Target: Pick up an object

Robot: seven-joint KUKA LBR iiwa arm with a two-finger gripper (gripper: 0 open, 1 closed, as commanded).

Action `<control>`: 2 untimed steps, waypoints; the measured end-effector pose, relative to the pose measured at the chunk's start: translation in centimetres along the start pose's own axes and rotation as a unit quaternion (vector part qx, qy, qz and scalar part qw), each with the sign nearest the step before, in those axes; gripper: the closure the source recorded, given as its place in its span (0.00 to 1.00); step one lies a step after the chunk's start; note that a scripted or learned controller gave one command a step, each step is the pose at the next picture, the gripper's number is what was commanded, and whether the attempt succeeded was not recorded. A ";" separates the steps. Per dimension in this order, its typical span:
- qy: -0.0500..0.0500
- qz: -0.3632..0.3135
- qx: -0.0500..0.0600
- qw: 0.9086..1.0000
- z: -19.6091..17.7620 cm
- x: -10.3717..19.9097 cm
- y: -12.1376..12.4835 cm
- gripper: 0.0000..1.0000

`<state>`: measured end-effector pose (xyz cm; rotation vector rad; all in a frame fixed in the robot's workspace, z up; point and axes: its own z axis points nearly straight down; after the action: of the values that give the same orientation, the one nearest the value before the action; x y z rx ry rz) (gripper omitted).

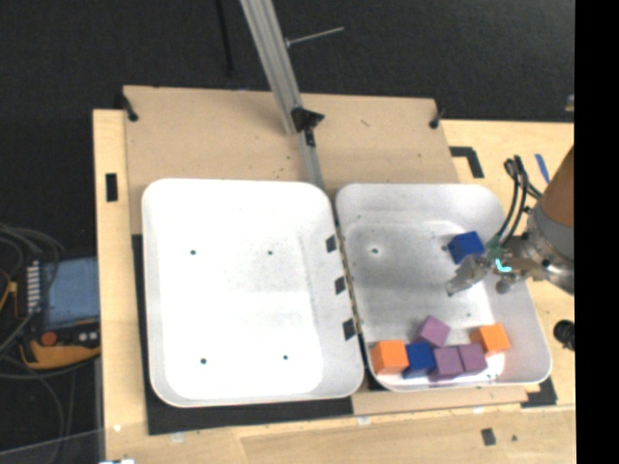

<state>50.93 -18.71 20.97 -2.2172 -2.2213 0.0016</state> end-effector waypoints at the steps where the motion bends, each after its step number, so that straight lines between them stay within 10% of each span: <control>1: -0.001 0.001 -0.002 1.000 -0.2 0.0 0.1 0.00; 2: -0.001 0.002 0.000 1.000 5.9 0.3 0.5 0.00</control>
<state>51.40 -18.42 15.03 -2.2214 -2.2181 0.0049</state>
